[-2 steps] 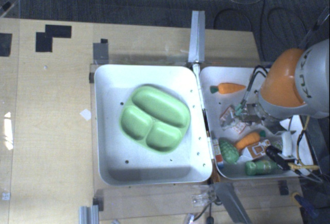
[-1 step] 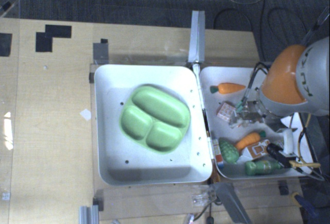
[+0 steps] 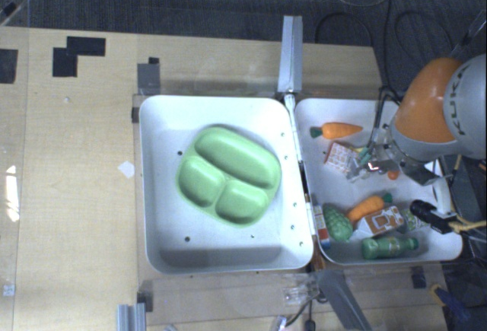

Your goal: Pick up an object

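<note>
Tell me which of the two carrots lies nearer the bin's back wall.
The carrot near the right bin's top-left corner. The other carrot lies lower down, beside the green bottle and carton.

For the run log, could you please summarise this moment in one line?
gripper low in right bin | near snack packet | green tray in left bin

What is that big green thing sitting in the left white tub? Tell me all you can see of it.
The green tray looks like a smooth, moulded plastic dish, pale green with rounded corners. It is split into three hollows: one long one along the far side and two smaller ones nearer the camera. It lies flat but turned at a slant, near the middle of the left bin, resting on its floor. Nothing else touches it.
</note>
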Available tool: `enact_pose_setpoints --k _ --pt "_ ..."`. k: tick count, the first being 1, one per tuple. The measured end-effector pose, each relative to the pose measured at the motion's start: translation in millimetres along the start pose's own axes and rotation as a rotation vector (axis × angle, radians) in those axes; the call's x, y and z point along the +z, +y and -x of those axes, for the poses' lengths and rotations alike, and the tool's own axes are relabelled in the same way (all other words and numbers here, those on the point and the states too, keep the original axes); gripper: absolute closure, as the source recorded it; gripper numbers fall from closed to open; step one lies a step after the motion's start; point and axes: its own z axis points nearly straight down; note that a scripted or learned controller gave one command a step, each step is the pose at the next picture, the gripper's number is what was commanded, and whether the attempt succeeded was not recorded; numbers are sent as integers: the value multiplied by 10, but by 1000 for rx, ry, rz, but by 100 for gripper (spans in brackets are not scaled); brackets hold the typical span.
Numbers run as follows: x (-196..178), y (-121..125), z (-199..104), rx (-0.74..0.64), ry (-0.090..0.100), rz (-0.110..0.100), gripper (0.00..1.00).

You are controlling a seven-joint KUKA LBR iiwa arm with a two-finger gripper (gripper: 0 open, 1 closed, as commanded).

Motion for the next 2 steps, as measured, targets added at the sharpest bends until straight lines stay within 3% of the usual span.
enact_pose_setpoints --k 1,2 --pt "-1088 376 -541 24 1 -4 100" --pt "-1202 397 -549 18 -1 1 100"
